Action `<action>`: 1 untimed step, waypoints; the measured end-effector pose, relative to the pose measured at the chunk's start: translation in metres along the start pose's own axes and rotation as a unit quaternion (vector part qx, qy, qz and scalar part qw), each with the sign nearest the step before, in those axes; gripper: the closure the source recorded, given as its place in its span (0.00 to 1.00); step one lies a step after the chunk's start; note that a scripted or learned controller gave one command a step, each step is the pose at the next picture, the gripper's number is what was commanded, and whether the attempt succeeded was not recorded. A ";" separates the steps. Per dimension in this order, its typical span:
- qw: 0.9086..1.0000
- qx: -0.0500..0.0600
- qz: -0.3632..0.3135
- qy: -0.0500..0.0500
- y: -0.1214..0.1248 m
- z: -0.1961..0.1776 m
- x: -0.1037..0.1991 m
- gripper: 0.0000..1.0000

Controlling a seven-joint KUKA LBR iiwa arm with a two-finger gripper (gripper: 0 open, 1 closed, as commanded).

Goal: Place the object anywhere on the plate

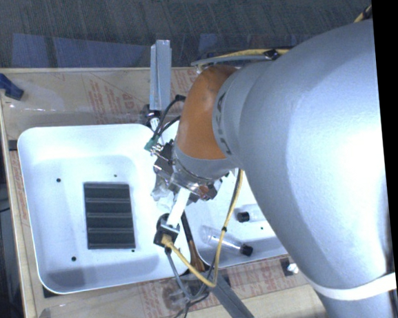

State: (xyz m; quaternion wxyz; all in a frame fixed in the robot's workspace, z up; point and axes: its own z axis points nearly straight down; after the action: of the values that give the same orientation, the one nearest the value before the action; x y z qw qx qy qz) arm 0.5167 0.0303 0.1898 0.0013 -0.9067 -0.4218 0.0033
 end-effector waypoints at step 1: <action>1.000 0.001 -0.027 -0.001 -0.052 0.032 0.058 1.00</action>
State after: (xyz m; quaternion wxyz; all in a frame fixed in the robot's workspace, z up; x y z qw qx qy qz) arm 0.5142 0.1079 0.1577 0.0020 -0.8948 -0.4464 0.0043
